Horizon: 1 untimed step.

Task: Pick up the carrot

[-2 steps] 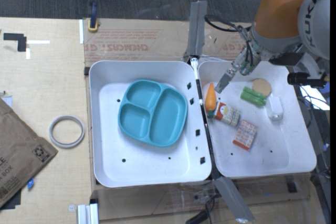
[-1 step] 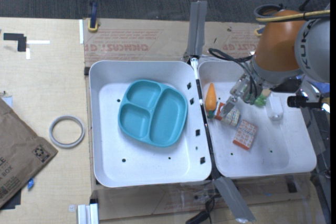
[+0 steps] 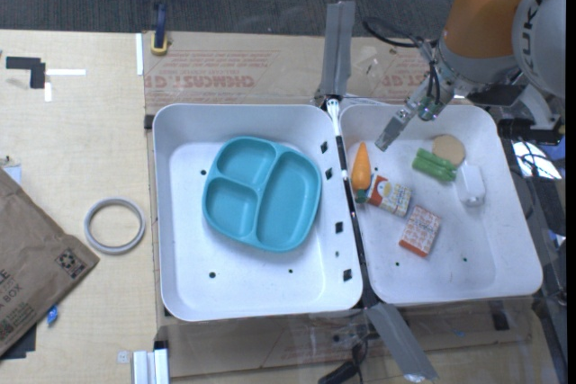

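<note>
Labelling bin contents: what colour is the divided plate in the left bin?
Light blue, a plain turquoise shade; the divided plate shows clearly in the camera view.

bins: 2 white, left bin (image 3: 171, 220) and right bin (image 3: 513, 274) | blue divided plate (image 3: 262, 193): 1, with 3 compartments | carrot (image 3: 361, 165): 1 | small cartons: 2, red-white carton (image 3: 391, 196) and orange patterned carton (image 3: 421, 231) | green item (image 3: 434, 165): 1 | round tan item (image 3: 448, 147): 1 | white item (image 3: 471, 184): 1 | tape ring (image 3: 114, 224) on bench: 1

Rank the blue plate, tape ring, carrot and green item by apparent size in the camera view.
1. blue plate
2. tape ring
3. carrot and green item: too alike to rank.
</note>
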Motion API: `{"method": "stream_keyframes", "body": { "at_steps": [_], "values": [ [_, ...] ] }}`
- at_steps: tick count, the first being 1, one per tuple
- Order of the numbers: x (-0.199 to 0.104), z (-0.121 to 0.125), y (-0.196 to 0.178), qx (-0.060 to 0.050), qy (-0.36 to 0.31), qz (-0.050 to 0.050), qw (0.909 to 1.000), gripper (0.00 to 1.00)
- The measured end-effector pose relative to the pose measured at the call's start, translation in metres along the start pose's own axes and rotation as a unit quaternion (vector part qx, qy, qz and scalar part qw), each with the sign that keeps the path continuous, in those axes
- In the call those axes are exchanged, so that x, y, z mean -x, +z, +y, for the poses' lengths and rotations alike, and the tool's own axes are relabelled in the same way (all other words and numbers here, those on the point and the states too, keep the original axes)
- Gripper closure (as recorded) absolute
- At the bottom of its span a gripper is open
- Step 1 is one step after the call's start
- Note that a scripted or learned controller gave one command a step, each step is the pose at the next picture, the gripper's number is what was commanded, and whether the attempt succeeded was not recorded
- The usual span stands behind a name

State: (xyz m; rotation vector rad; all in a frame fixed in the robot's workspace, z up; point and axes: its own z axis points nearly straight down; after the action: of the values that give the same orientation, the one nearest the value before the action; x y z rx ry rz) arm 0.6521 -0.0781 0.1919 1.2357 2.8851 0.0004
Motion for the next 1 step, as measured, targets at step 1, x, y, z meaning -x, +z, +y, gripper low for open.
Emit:
{"method": "stream_keyframes", "body": {
  "at_steps": [1],
  "values": [
    [-0.0038, -0.0454, 0.0956, 0.002, -0.093, -0.001, 0.9957, 0.0]
  ]
}}
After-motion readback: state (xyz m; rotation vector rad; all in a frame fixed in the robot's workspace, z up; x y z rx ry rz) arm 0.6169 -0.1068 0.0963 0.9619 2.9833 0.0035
